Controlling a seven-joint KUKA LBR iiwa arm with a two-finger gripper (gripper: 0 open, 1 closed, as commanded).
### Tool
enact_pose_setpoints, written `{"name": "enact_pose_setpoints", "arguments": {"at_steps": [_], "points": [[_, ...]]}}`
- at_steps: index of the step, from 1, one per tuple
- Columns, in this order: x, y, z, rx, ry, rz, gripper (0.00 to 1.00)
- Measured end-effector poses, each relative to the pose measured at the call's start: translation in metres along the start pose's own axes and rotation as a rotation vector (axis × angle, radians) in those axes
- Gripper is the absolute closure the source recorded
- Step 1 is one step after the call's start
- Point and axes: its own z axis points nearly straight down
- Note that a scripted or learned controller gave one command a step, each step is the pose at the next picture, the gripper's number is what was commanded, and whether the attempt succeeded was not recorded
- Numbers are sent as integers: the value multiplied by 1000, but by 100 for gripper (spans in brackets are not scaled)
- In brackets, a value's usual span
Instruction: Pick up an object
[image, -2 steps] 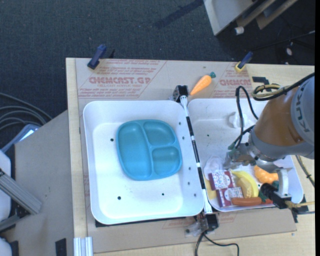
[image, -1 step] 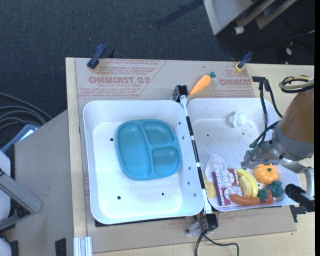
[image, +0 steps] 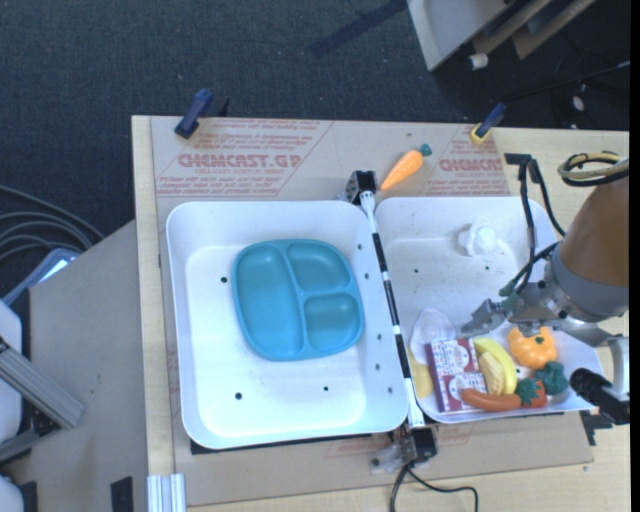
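Observation:
My gripper (image: 505, 315) hangs low over the right bin (image: 440, 225), at the end of the grey arm with its orange band (image: 600, 235). Just below it lie an orange toy pepper (image: 532, 348) and a yellow banana (image: 497, 366). A red-and-white packet (image: 453, 364), a red sausage (image: 492, 401) and a green broccoli piece (image: 553, 381) crowd the bin's near right corner. A clear plastic wrapper (image: 432, 325) lies to the gripper's left. A white crumpled item (image: 480, 240) sits farther back.
The left bin (image: 195, 330) holds a blue divided plate (image: 298, 298). A toy carrot (image: 402, 168) lies on the cardboard behind the bins. Blue clamps (image: 192, 113) hold the board's back edge. Cables (image: 525, 195) run along the arm.

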Motion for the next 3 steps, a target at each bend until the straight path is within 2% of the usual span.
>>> {"name": "enact_pose_setpoints", "arguments": {"at_steps": [1, 2, 3], "points": [[-26, 2, 85, -5, -1, 1, 0], [-26, 2, 75, -8, -3, 3, 100], [27, 0, -9, 0, 1, -1, 100]]}}
